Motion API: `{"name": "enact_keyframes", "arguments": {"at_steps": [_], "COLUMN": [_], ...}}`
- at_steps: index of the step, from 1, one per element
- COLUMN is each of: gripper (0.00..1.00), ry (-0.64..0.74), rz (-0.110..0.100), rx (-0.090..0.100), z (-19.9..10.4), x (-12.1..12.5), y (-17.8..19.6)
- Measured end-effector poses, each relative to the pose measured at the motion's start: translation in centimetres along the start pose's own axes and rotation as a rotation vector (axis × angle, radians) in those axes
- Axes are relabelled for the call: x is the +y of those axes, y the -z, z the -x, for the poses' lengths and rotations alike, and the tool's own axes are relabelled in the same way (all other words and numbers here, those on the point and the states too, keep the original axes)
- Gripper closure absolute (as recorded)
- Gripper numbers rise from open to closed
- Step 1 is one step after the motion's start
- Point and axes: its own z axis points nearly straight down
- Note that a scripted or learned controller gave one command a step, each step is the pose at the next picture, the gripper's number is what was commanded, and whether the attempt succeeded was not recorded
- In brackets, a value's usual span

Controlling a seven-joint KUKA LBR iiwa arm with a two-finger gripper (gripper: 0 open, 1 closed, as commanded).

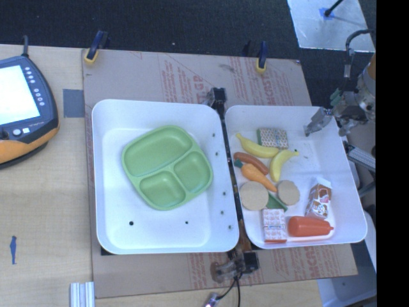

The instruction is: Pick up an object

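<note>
- Gripper hangs over right bin's far right corner; fingers spread, nothing between them.
- Food sits mid-bin: 2 bananas, carrot.
- Step: approach. Next: shift over 1 item, descend.

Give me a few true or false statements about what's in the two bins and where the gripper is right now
1. The green divided plate lies in the left bin. True.
2. Two bananas lie in the right bin. True.
3. The gripper hangs over the green divided plate. False: it is at the right bin's upper right corner, with nothing seen between its fingers.
4. The carrot stands upright. False: it lies flat beside the round biscuit.
5. The red item lies near the right bin's lower edge. True.
</note>
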Motion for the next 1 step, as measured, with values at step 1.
{"name": "enact_keyframes", "arguments": {"at_steps": [1], "gripper": [0.0], "ry": [0.002], "rz": [-0.001], "rx": [-0.001], "z": [-3.84], "x": [1.35], "y": [-5.61]}}
